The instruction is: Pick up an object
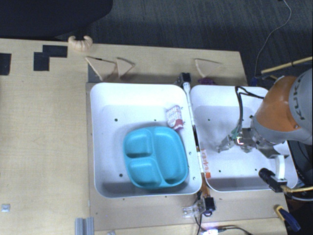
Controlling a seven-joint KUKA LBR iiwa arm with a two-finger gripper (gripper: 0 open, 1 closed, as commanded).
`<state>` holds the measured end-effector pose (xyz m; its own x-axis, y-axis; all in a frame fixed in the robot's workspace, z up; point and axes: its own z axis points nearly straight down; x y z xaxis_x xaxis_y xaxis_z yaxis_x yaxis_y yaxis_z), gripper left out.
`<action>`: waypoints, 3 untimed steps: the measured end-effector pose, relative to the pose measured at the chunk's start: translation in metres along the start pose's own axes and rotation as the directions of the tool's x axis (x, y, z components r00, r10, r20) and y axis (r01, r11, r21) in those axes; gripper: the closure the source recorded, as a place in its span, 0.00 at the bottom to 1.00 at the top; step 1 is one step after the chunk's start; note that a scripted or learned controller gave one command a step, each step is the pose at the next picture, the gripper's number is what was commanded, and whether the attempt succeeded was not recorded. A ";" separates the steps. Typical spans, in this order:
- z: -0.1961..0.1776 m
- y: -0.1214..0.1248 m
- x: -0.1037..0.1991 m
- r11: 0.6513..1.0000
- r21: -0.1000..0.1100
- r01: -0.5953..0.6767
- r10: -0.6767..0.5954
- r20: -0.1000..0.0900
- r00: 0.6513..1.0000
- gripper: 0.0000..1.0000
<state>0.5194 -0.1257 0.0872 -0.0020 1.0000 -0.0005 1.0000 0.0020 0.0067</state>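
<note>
The arm reaches in from the right, bent low over the right bin; whether its gripper is spread cannot be told.

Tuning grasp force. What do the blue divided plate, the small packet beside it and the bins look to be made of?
Blue divided plate: looks like moulded plastic, smooth and semi-matte, with soft rounded compartment edges and uniform colour.
Small packet: probably thin printed film or foil, white with red, crinkled look; too small to be sure.
Bins: likely hard white plastic, faintly glossy, with rounded moulded corners.
</note>
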 end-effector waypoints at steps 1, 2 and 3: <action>-0.001 -0.029 0.037 1.000 -0.008 0.001 -0.001 0.003 1.000 0.00; -0.012 -0.027 0.037 1.000 -0.012 0.002 -0.002 0.003 1.000 1.00; -0.001 0.055 -0.001 1.000 -0.007 0.004 -0.004 0.003 1.000 1.00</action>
<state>0.5745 -0.1265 0.0884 -0.0057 1.0000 -0.0038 0.9999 0.0058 0.0134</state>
